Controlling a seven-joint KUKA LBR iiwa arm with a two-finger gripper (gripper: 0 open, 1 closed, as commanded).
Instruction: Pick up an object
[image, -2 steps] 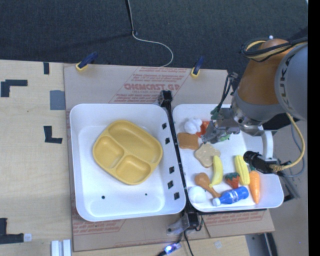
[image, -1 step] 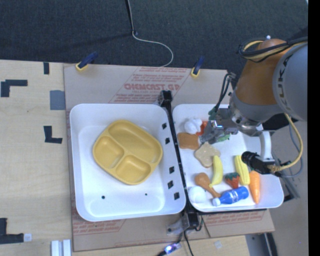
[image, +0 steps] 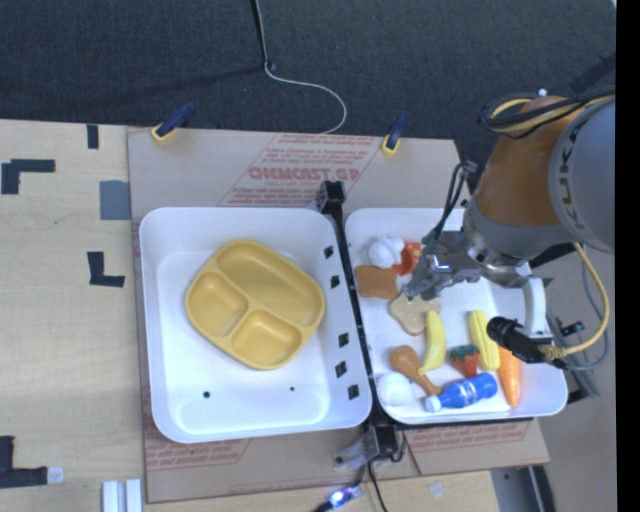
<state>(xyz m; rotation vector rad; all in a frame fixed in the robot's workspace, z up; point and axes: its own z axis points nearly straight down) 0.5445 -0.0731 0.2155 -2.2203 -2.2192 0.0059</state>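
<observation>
Arm reaches in over the right-hand shallow white bin (image: 545, 405); the hand (image: 428, 276) hangs low above the upper middle of that bin, just over the flat tan biscuit-shaped piece (image: 407, 316) and near the brown bread-like slab (image: 375, 282). Whether the hand is released or clenched: cannot tell from this slant, and nothing is seen held in it. Judged step: the approach, with the pick not yet made. Likely target is something in the cluster directly beneath, though which one is uncertain. The next move probably calls for a straight descent onto a single item, avoiding neighbours that lie touching or nearly so. Right bin contents: a white rounded lump (image: 383, 250) beside a small red piece (image: 411, 256) at the top, a yellow banana (image: 434, 341), a yellow corn cob (image: 482, 338), an orange carrot (image: 511, 380), a blue bottle with white cap (image: 463, 393), a brown drumstick (image: 410, 364), a white egg-like ball (image: 396, 389). Left-hand shallow white bin (image: 160, 300) holds a yellow three-compartment plastic tray (image: 255, 302), tilted diagonally, its compartments bare.
</observation>
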